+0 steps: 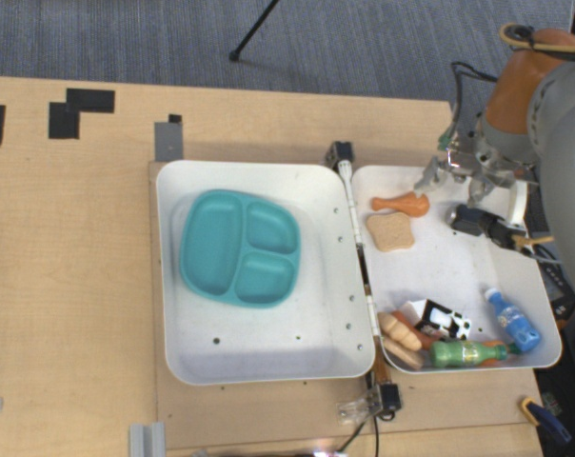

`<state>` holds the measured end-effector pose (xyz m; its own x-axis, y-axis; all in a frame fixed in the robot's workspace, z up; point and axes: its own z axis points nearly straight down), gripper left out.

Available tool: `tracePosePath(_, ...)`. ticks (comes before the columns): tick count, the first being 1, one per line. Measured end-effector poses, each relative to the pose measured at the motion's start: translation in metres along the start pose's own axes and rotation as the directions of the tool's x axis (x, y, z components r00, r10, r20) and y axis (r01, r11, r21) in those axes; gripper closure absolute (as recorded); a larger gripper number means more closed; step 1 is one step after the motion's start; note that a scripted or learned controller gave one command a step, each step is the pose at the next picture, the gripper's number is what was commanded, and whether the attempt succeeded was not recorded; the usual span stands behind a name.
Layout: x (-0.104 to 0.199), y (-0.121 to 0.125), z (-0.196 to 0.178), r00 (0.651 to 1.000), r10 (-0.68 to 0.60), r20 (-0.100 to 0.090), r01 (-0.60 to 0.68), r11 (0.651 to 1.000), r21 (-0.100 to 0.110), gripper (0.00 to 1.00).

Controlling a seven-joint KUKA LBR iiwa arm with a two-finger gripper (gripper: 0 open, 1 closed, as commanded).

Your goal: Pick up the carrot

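An orange tapered piece, which I take for the carrot (400, 204), lies at the far left of the right bin (459, 274), thin end pointing left. My gripper (453, 183) hangs just to its right and slightly above, over the bin's far edge. Its fingers (430, 175) are spread open with nothing between them. The left finger is close to the carrot's thick end; I cannot tell whether it touches.
A bread slice (391, 231) lies just in front of the carrot. At the bin's near edge sit a hot dog (402, 336), a black-and-white toy (445, 322), a green bottle (464, 353) and a blue bottle (512, 321). The left bin (268, 350) holds a teal divided plate (238, 247).
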<state>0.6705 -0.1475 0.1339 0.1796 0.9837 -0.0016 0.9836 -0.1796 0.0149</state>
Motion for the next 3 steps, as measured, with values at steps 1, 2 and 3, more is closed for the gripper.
tracePosePath(1,0.045,-0.105,0.039,0.989,0.150,-0.006,-0.150,0.989,-0.001,0.00)
tracePosePath(2,0.109,-0.155,-0.057,0.999,0.050,-0.007,-0.050,0.999,0.005,0.00)
tracePosePath(3,0.095,-0.082,-0.099,0.990,0.144,0.000,-0.144,0.990,0.009,0.00)
